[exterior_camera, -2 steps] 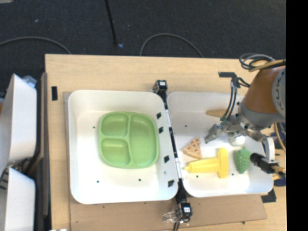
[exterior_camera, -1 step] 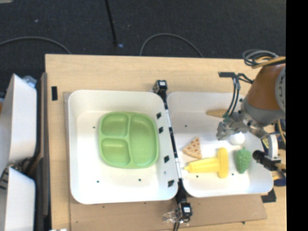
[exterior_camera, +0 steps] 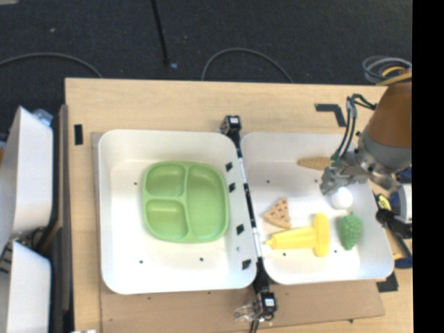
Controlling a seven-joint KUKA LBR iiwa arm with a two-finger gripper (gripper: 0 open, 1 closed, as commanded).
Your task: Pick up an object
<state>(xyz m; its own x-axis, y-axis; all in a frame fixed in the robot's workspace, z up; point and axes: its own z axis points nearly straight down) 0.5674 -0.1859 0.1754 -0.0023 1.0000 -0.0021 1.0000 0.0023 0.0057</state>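
The grey arm with its orange band is seen reaching in over the right-hand shallow white bin (exterior_camera: 277, 148), and the gripper (exterior_camera: 335, 180) is poised directly above a small white ball (exterior_camera: 341, 199), close to it or touching it. Whether anything is clamped cannot be told from this angle.

The ball is taken to be the target. It lies toward the far right of that bin, with a green lumpy toy (exterior_camera: 350, 231) just beside it and a yellow plastic T-shaped piece (exterior_camera: 305, 236) nearby. A triangular pizza-slice toy (exterior_camera: 279, 214) and a tan cone-like object (exterior_camera: 313, 163) are also spread about. In the left bin (exterior_camera: 118, 255) a green divided plate (exterior_camera: 185, 201) is set alone.

Trouble is expected from the ball's shape: if it is pinched off-centre, it may be squirted out sideways and rolled away. The green toy could also be nudged by a descent slightly too wide.
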